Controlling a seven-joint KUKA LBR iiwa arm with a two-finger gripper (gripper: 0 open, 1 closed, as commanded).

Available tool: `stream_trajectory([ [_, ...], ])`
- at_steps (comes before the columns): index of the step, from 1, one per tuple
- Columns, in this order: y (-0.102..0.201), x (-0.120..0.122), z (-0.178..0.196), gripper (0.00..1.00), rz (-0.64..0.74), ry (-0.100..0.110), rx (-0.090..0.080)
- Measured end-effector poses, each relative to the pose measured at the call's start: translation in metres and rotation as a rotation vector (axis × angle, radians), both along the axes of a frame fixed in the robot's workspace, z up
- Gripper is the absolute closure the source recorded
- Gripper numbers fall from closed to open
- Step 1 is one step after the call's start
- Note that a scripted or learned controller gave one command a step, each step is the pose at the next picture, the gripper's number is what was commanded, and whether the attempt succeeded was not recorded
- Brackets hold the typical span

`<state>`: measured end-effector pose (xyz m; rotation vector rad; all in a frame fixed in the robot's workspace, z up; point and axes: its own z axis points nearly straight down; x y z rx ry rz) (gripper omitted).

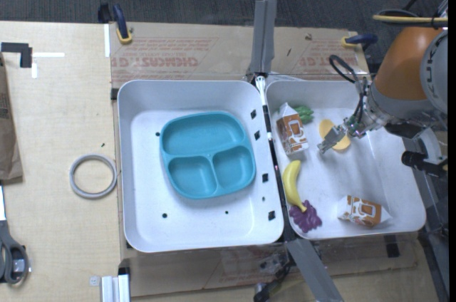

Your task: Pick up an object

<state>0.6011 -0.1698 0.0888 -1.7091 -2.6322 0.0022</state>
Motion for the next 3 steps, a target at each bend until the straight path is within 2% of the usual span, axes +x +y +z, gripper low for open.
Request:
stream_trajectory([
  [1, 0.0117, 0.0468, 0.0006, 0.00, 0.026, -0.002, -0.001],
  [2, 0.0115, 0.0473, 0.0074, 1.00, 0.028, -0.001, -0.001],
  [3, 0.0115, 0.0473, 0.0073, 0.00, 0.028, -0.001, -0.001],
])
